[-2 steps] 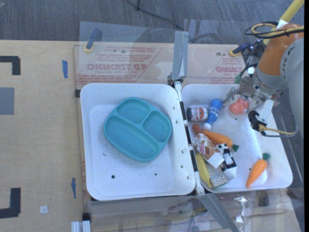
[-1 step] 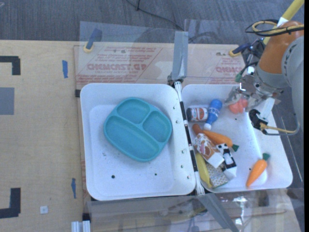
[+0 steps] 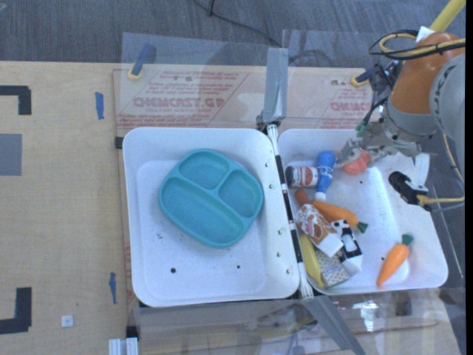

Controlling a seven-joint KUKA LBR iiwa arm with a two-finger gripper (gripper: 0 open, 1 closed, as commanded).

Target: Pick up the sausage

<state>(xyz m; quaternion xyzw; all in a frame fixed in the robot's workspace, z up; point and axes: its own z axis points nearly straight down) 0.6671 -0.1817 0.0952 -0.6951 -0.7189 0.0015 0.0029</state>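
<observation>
The sausage (image 3: 357, 163), a short salmon-red piece, sits at the tip of my gripper (image 3: 353, 158) over the far right part of the right bin (image 3: 429, 272). The fingers look closed around it, and part of it is hidden by them. The grey arm with its orange band (image 3: 417, 87) comes in from the upper right above the bin's far corner.
In the right bin lie a red-and-white can (image 3: 301, 175), a blue bottle (image 3: 324, 170), two carrots (image 3: 336, 213) (image 3: 392, 261), a snack packet (image 3: 318, 228), a banana (image 3: 310, 261) and a small black-and-white bottle (image 3: 349, 246). The left bin (image 3: 148, 272) holds a teal divided plate (image 3: 211, 197).
</observation>
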